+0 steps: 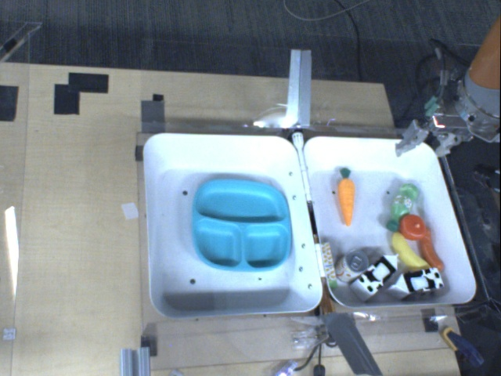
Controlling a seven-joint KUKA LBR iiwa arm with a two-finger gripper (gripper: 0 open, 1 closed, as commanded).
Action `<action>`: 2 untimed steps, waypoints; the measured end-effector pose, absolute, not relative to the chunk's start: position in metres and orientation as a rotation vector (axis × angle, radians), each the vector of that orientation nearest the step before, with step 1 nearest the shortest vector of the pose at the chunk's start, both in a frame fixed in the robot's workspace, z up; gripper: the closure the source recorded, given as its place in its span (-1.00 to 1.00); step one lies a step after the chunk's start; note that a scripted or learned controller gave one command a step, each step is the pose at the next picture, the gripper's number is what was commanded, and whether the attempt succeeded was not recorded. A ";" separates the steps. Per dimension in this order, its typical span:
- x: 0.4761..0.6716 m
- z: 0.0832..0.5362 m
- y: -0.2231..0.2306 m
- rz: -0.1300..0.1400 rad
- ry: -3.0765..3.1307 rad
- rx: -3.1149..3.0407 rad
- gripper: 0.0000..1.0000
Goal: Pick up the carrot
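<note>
Camera view shows the gripper (pixel 423 131) at the upper right corner of the right bin (pixel 368 159), hanging over the bin's rim with the grey and orange arm (pixel 481 77) behind it. Whether it is released or clenched cannot be told at this size; nothing is seen held in it.

The carrot (pixel 346 196) lies down and to the left of the gripper, on bare bin floor, green top pointing to the far wall. It is well apart from the gripper, and nothing lies between the two.

Below the gripper, along the bin's right side, lie a green item (pixel 405 200), a red and orange item (pixel 415 227) and a yellow banana (pixel 405 251), packed close together. Further down sit a silver can (pixel 358 261) and two black and white pieces (pixel 382 272), (pixel 427 280). All are clear of the carrot.

Far left of the gripper, the left bin (pixel 168 210) holds a blue divided tray (pixel 239 222).
</note>
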State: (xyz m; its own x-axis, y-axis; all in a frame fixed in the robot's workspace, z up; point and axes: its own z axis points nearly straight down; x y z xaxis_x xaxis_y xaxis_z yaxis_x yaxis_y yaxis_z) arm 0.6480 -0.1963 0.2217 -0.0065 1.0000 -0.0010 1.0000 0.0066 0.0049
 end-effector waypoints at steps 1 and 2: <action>0.648 0.222 -0.196 0.004 2.226 2.211 -1.00; 0.646 0.092 -0.137 0.007 2.323 2.106 -1.00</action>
State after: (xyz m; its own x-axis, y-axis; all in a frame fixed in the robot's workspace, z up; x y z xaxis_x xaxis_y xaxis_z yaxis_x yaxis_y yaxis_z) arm 0.6465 -0.1366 0.0923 -0.0981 0.9952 -0.0016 0.9951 0.0981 0.0072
